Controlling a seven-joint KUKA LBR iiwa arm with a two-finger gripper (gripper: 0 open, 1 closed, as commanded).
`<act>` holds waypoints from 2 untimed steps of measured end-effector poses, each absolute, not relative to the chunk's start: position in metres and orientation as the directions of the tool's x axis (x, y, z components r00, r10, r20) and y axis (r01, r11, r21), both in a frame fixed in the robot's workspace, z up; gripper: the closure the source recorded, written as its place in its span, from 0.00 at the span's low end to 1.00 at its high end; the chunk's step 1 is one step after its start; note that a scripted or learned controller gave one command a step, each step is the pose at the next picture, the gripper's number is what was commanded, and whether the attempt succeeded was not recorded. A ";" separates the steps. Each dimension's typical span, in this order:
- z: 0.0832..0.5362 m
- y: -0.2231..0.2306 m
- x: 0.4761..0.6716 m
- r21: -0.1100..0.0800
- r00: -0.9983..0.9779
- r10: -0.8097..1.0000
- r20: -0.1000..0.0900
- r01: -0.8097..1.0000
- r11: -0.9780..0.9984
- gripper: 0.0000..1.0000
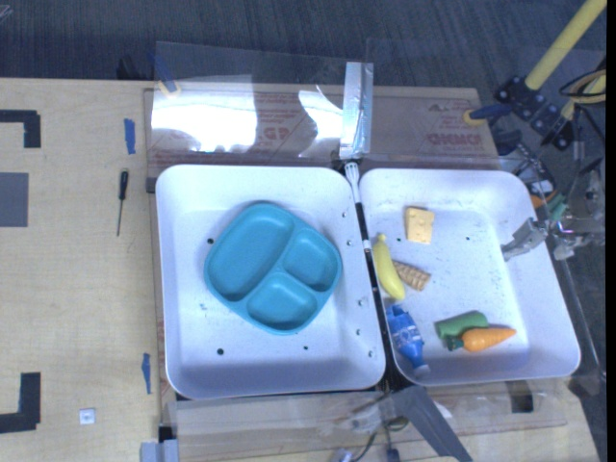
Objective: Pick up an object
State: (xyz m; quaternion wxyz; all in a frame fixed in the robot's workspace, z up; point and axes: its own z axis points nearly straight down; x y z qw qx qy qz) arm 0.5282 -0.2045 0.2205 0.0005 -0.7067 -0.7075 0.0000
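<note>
Two white bins (183, 354) sit side by side below me, shallow, smooth and round-cornered. My pincer (525, 239) hangs over the right edge of the right bin (539, 354), a small grey metal tip; it is too small and blurred for me to tell how it stands, and I see nothing in it.

Five small things lie in the right bin, all to the left of my pincer and apart from it. Nearest, lower down, one orange carrot (489, 337) lies touching one green piece (456, 324). Farther left, one curved yellow banana (388, 269) lies along the bin's left wall, with one ridged tan cracker (415, 277) just beside it. One flat yellow square of cheese (419, 225) lies above them, and one crumpled blue wrapper (406, 336) below the banana.

One glossy blue plate (273, 266) with three compartments rests in the left bin.
</note>
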 end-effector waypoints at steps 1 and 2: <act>0.133 -0.122 0.535 -0.009 0.101 0.995 0.003 0.995 -0.101 0.00; 0.088 -0.102 0.606 0.007 0.111 0.994 -0.001 0.994 -0.111 0.00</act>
